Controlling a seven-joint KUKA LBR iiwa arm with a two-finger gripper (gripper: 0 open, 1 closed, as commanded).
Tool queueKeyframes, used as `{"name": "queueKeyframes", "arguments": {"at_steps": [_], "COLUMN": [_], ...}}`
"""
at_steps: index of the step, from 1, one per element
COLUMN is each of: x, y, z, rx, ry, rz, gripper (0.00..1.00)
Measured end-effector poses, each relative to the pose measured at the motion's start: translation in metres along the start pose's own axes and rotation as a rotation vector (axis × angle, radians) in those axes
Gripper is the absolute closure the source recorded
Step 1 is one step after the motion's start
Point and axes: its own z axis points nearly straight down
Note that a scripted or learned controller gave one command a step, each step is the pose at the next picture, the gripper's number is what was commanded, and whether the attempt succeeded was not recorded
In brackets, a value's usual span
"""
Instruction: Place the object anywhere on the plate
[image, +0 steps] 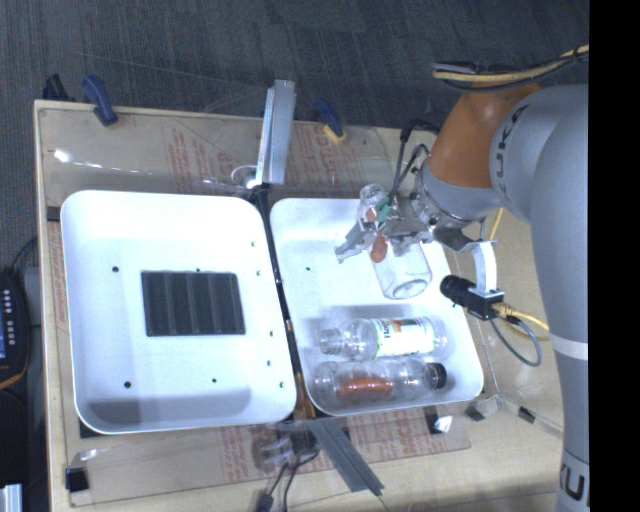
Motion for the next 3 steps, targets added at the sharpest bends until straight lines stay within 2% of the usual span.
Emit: {"name": "queueKeyframes", "arguments": {"at_steps": [1,2,3], "x": [0.046,0.1,0.11], "y": [0.017,-0.022,0.027], "z": [-0.029,-0.076,-0.082], "rx": [-0.001,0.0,-0.004], "ry": [-0.001,-0.001,-0.003], "rz": [0.048,-0.062,-0.363], "gripper": [1.0,1.0,1.0]}}
